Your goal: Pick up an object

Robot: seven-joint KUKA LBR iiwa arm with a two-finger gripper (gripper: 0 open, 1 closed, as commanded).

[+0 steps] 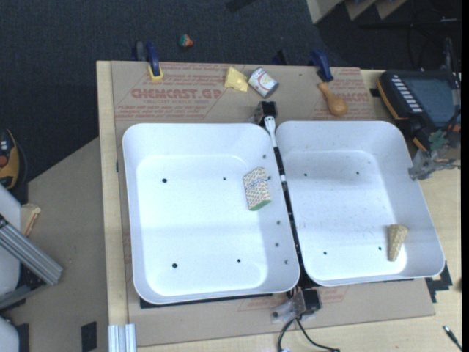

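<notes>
two white bins side by side, left bin [146,196] w/ patterned green-white block [256,189] near its right wall, right bin [330,145] w/ tan cone [396,240] at near-right corner, yellow wedge [236,80], small carton [263,82] & wooden piece [333,100] on board behind bins

Gripper [427,163] — small grey metal shape, thin dark cables above it — detail too blurred.

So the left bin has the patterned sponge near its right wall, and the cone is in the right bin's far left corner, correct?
Not quite. The camera view shows the cone in the right bin's near right corner, not its far left one. The rest holds: the patterned sponge lies in the left bin near its right wall.
</notes>
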